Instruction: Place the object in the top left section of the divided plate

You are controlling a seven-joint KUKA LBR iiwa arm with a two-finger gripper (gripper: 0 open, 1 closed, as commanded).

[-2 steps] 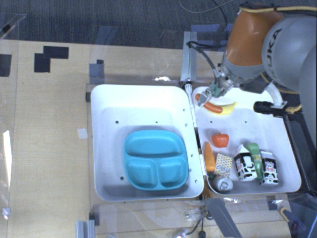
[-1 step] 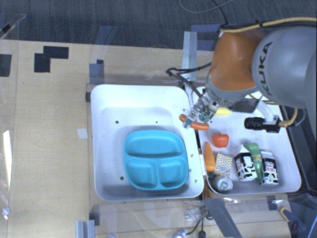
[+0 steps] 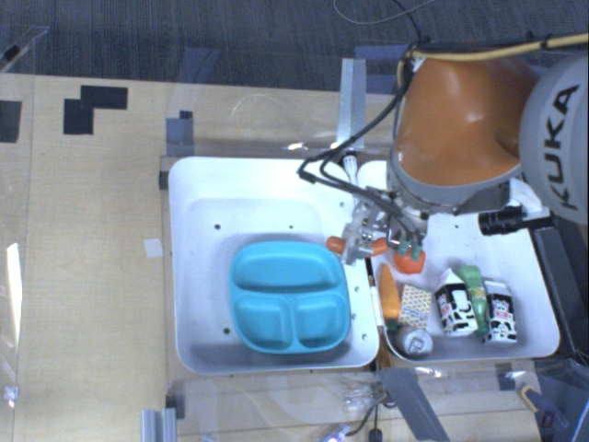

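Note:
A blue divided plate [image 3: 290, 295] lies in the left bin [image 3: 198, 247], with one long section at its far side and two smaller ones at the near side. My gripper [image 3: 365, 240] hangs just off the plate's far right rim, over the strip between the two bins. It is shut on a small orange object [image 3: 335, 244], whose end sticks out to the left of the fingers. All the plate's sections are bare.
The right bin [image 3: 538, 330] holds an orange and green toy [image 3: 409, 259], an orange stick-shaped item [image 3: 390, 295], a patterned packet [image 3: 416, 308], a silver can [image 3: 417, 343], a green bottle [image 3: 474, 288] and two cow-print cartons [image 3: 453, 309]. Black cables [image 3: 324, 166] trail off the wrist.

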